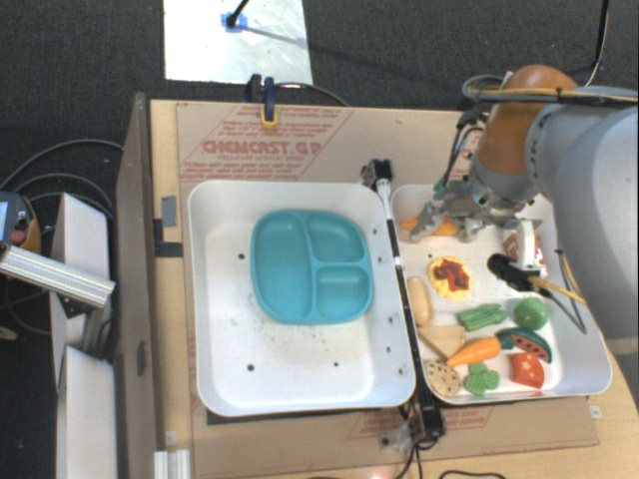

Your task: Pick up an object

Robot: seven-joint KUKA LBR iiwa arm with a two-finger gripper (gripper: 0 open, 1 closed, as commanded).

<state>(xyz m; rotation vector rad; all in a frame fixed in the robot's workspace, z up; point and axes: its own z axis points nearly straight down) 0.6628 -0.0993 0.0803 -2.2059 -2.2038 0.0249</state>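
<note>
Grey arm: we see the grey KUKA arm with its orange band (519,118) entering from the right and bending down over the far end of the right bin.

Left bin: we see a shallow white plastic bin (225,367) holding one teal plastic divided plate (310,267), which lies well apart from the arm.

Right bin: we see a second shallow white bin (589,372) just beside the first, crowded with toy food.

Gripper: we see the two-finger gripper (449,223) low over the far left corner of the right bin; we cannot tell whether it is open or closed, and we see nothing held in it.

Nearest object: we see a small orange toy piece (446,230) right at the gripper, partly hidden by it, so we cannot tell its shape or long axis.

Next nearest: we see a round yellow toy with a red centre (450,275) just nearward of the gripper, toward the viewer.

Other objects: we see a beige toy bread roll (420,299), a green toy pod (481,317), a round green toy (531,313), an orange toy carrot (475,351) lying slantwise, and a red toy strawberry (526,369), all farther toward the near end.

Judgement: we take the orange piece beneath the gripper as the likeliest target, needing little more than a straight descent.
</note>
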